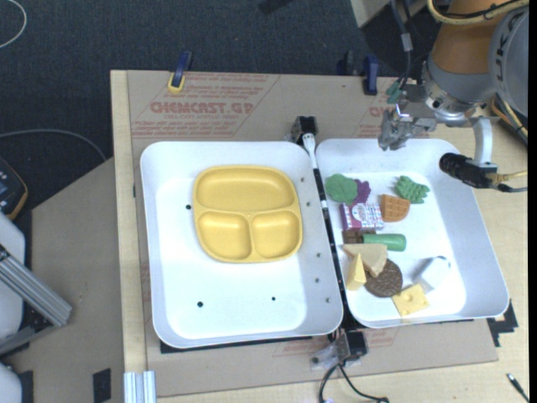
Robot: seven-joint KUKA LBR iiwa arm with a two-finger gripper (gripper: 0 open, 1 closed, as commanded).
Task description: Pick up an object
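While the grey arm reaches in from the right, its end effector hangs over the far edge of the right bin. Nothing sits between its fingers. I cannot tell if they are spread apart or pressed together, because they look too small and dark.

All the toy food lies in the right bin, nearer to us than the end effector. A green leaf toy is the closest one, a little down and to the left of it. Just beside the leaf is a purple packet. A small green bumpy toy and an orange waffle piece lie down and to the right. Farther off are a green tube, some cheese pieces, a brown cookie and a yellow cheese square. None of them touch the end effector.

The left bin holds a yellow tray with three parts. Both bins rest on the bench.
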